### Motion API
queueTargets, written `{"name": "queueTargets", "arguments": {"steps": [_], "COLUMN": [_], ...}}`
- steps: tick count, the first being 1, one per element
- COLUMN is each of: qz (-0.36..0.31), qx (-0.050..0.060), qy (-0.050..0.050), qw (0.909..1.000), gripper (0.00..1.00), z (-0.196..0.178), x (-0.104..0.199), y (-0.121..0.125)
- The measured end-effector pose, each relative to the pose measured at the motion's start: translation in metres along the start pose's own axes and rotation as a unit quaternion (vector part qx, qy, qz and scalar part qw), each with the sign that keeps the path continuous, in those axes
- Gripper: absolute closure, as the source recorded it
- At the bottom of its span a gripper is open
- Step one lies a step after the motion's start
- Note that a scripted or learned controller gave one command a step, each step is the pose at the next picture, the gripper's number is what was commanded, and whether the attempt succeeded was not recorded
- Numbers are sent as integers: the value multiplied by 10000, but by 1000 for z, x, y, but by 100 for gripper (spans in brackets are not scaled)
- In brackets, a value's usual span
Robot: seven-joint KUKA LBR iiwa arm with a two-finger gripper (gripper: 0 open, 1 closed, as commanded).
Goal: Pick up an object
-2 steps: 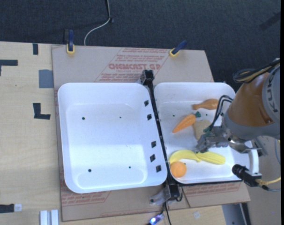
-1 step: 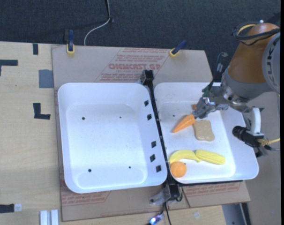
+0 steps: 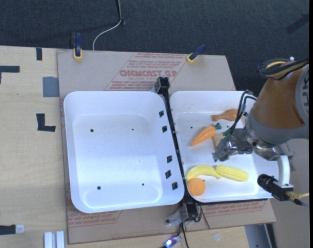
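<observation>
The right bin (image 3: 198, 107) holds several toy foods. An orange carrot (image 3: 203, 135) lies near its middle, and a tan-orange piece (image 3: 227, 115) sits behind it toward the back right. A yellow banana (image 3: 202, 171) and a yellow corn cob (image 3: 232, 173) lie along the front, with a small orange ball (image 3: 197, 187) at the front left corner. My gripper (image 3: 222, 150) hangs low in the right bin, just right of the carrot and above the corn cob. I see nothing between its fingers.
The left bin (image 3: 74, 138) stands beside the right one, split from it by a black divider (image 3: 169, 138) with clips. Both rest on a cardboard sheet (image 3: 141, 68) held by clamps. The arm's grey and orange body (image 3: 280, 107) overhangs the right bin's right edge.
</observation>
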State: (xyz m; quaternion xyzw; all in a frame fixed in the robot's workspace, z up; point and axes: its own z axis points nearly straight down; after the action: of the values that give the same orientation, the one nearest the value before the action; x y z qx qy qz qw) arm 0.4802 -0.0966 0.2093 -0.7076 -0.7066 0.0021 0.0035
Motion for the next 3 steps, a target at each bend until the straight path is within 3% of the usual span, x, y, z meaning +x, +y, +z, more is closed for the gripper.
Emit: {"name": "queueTargets", "arguments": {"steps": [3], "qz": [-21], "qx": [-23], "qy": [-7], "qw": [10000], "gripper": [100], "z": [-29], "x": [1], "y": [4]}}
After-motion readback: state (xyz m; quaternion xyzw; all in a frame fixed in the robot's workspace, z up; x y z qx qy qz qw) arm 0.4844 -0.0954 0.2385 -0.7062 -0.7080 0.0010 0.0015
